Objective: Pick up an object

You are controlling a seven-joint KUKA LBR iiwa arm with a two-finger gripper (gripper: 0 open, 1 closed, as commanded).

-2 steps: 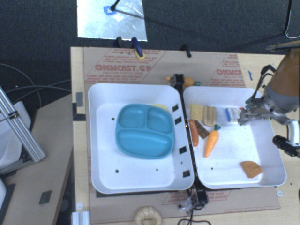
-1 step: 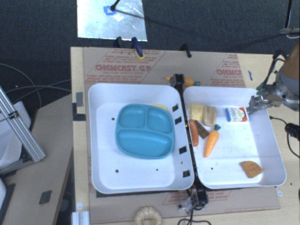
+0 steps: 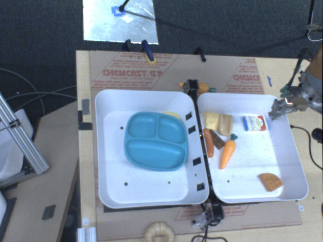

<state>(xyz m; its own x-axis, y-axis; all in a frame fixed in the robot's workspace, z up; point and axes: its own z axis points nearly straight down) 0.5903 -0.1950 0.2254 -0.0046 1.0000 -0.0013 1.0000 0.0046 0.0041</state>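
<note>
The right bin [image 3: 282, 150] holds a small white packet with red and blue print [image 3: 254, 123], an orange carrot [image 3: 227, 154], a second, thinner carrot [image 3: 209, 142], a dark brown piece [image 3: 218, 139], a pale yellow cheese wedge [image 3: 212, 120], a tan bread roll [image 3: 224, 124] and a brown cracker [image 3: 271, 181]. My gripper [image 3: 279, 109] hangs at the right bin's far right rim, just right of the packet and apart from it. Nothing shows between its fingers.
The left bin [image 3: 108, 150] carries a blue divided plate [image 3: 155, 140] with a yellow object peeking out behind it. A black divider with clips [image 3: 199, 135] joins the bins. A metal sheet [image 3: 120, 14] lies beyond the bench. An aluminium frame [image 3: 20, 140] stands at left.
</note>
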